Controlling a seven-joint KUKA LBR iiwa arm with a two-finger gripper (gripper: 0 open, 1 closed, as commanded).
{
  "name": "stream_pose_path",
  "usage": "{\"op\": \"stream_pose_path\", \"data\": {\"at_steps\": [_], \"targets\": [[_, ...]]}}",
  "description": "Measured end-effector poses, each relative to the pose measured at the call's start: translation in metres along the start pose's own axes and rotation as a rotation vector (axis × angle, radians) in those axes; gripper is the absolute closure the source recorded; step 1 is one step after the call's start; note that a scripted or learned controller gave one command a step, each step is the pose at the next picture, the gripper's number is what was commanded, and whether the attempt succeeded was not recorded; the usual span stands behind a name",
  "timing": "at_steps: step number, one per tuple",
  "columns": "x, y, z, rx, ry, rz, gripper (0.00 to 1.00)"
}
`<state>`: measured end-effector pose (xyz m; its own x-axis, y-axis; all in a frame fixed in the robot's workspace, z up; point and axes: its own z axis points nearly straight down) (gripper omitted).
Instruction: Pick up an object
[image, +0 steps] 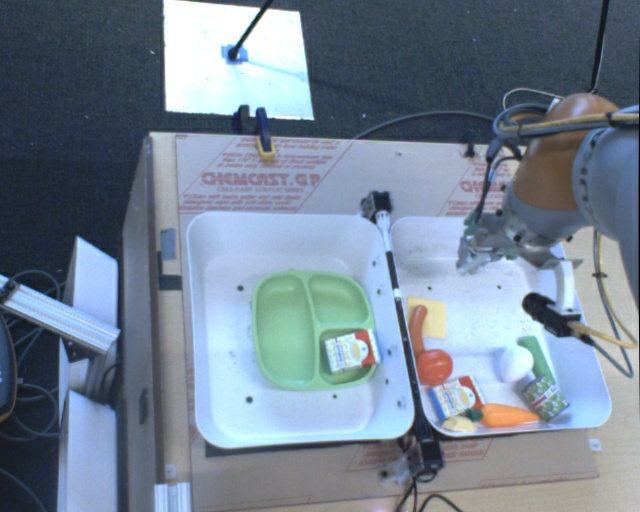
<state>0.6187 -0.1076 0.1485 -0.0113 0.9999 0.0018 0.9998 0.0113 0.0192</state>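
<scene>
Carrot (510, 413) lies in the right bin (592, 405); board (270, 180) reads "CHEMCAST GP"; claw (478, 252) state unclear.

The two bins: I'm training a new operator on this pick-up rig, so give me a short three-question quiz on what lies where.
1. True or false: the green divided plate sits in the right bin.
2. Which item lies on the plate? A) the carrot B) a small printed carton C) the white egg
3. Fill in: the gripper is above the ____ bin, near its far edge.

Key:
1. False; the plate is in the left bin.
2. B; the carton lies in the plate's near right compartment, while carrot and egg are in the right bin.
3. Right.
</scene>
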Motion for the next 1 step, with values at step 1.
{"op": "stream_pose_path", "data": {"at_steps": [1], "targets": [[0.0,-0.0001,0.0001,0.0,0.0,0.0,0.0]]}}
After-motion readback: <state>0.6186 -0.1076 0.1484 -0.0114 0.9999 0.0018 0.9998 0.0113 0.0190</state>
